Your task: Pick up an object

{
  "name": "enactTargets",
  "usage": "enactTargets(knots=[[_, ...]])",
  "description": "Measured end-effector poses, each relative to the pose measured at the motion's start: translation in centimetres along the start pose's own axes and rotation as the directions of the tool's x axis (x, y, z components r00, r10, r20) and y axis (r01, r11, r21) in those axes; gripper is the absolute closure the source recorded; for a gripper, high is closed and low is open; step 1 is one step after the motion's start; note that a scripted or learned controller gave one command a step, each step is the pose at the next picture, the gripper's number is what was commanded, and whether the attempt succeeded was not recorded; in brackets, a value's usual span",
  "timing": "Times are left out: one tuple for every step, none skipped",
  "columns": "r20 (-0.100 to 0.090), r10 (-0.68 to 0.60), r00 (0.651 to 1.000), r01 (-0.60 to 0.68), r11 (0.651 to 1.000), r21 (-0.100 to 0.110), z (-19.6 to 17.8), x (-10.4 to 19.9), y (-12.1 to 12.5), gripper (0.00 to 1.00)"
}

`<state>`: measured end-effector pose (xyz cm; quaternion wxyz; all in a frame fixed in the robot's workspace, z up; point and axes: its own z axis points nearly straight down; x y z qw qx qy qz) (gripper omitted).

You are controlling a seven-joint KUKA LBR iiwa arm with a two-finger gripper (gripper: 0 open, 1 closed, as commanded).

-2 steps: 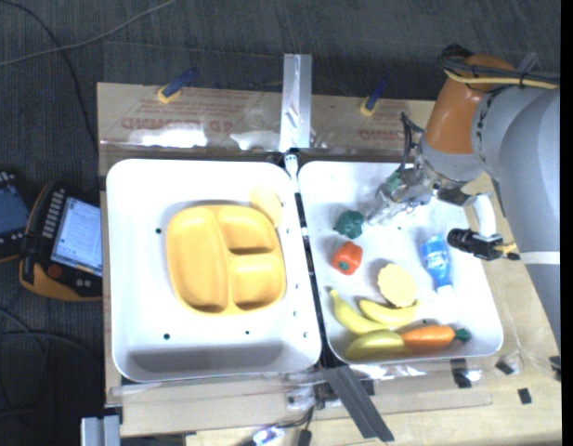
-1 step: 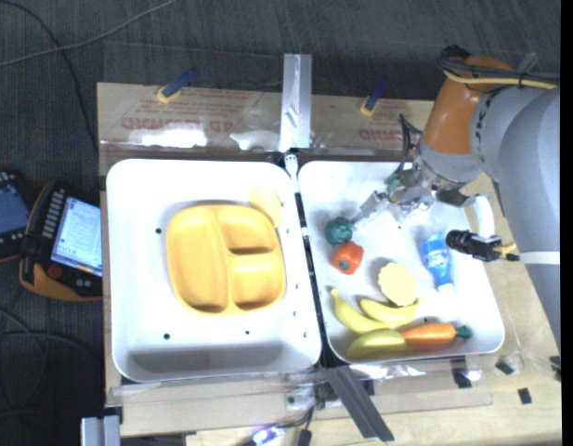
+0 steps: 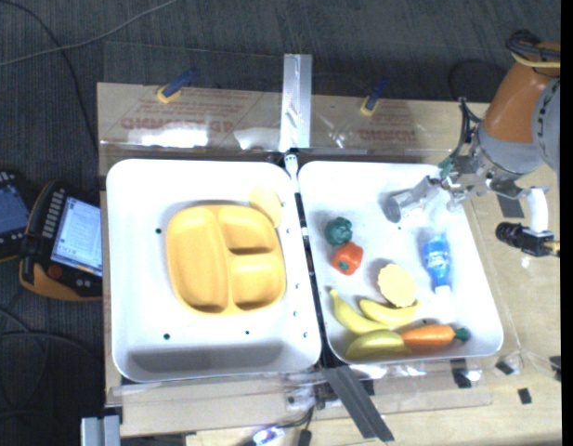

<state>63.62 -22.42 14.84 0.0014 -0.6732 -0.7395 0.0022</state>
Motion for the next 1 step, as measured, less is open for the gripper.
enactTargets(knots=[[0.001,0.185,0.983,-0.185,0.983,0.000,2.54,2.22,3.46,0.00]])
